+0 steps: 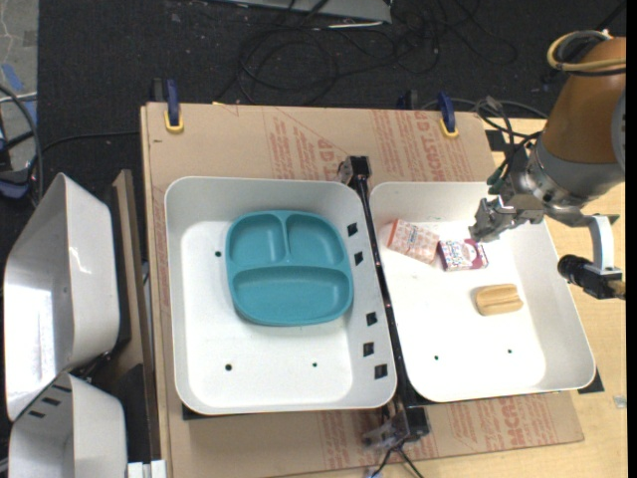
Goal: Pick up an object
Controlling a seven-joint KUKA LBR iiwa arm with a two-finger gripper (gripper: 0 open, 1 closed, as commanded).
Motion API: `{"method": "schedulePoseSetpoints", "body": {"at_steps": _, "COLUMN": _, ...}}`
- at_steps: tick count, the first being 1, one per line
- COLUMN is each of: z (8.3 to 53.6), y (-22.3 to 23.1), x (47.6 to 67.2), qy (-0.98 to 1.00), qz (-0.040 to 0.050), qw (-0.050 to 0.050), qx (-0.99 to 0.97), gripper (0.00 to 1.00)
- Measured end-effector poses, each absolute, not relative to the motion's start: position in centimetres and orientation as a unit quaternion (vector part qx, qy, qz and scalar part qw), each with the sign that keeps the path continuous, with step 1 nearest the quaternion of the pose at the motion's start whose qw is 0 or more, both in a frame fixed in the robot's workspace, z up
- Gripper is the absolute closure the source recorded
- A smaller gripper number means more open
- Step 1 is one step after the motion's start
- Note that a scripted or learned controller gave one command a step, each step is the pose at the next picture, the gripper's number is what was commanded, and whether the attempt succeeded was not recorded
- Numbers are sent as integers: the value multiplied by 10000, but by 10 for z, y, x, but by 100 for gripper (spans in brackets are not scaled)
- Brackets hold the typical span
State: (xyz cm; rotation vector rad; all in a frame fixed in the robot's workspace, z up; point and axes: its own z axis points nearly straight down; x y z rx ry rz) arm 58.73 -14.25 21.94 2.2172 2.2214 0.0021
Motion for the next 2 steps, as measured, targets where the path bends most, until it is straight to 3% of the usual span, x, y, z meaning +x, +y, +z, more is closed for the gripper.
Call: {"method": "schedulePoseSetpoints", "body": {"at_steps": 2, "z": 240, "y": -41, "x": 605, "qy": 7099, "qz": 11, "qw": 4, "qx": 7043, "gripper": 100}}
